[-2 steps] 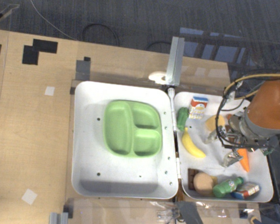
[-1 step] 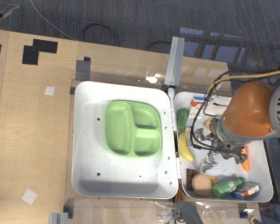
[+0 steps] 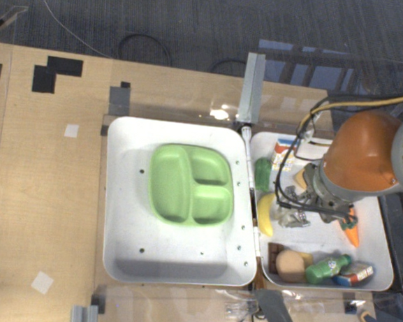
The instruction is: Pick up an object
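The right bin (image 3: pixel 385 272) holds several objects: a green item (image 3: pixel 262 173) at its left wall, a yellow banana (image 3: pixel 265 216) below it, a tan ball (image 3: pixel 291 263), a green bottle (image 3: pixel 327 268), a blue and red item (image 3: pixel 357 275) and an orange carrot (image 3: pixel 351 234). The arm's orange band (image 3: pixel 363 151) hangs over the middle of this bin. My gripper (image 3: pixel 297 208) points down into the bin just right of the banana, its tips hidden among cables and the wrist.
The left bin (image 3: pixel 126 185) holds a green divided tray (image 3: pixel 189 184). A metal post (image 3: pixel 250 91) stands behind the seam between the bins. Black cables (image 3: pixel 309 131) loop from the wrist over the right bin's back. Wooden bench (image 3: pixel 37 198) lies to the left.
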{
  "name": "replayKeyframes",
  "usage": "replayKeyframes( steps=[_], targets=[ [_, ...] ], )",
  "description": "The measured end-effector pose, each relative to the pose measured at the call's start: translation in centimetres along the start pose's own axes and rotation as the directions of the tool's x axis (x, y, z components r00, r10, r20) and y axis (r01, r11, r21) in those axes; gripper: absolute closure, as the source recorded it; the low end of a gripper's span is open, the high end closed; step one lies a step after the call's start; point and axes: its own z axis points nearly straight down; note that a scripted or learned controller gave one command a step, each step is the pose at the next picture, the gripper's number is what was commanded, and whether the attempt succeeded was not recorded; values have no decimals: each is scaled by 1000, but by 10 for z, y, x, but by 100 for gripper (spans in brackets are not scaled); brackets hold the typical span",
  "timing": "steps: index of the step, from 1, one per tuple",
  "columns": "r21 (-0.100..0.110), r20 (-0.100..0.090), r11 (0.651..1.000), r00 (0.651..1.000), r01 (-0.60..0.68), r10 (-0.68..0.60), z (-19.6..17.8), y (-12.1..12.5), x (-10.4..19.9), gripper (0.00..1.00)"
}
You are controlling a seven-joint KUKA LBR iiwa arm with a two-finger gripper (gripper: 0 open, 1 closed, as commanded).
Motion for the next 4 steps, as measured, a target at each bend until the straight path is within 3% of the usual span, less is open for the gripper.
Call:
replayKeyframes(
  steps=[1, 2, 3, 4],
  targets=[
    [-4, -13, 998, 998, -62, 62, -131, -25, -76, 100],
    [-9, -24, 998, 998, -62, 62, -125, -24, -73, 0],
    [-17, -35, 1000, 999, 22, -22, 10, -42, -30, 0],
    [-6, -18, 1000, 1000, -17, 17, 16, -18, -8, 0]
  ],
)
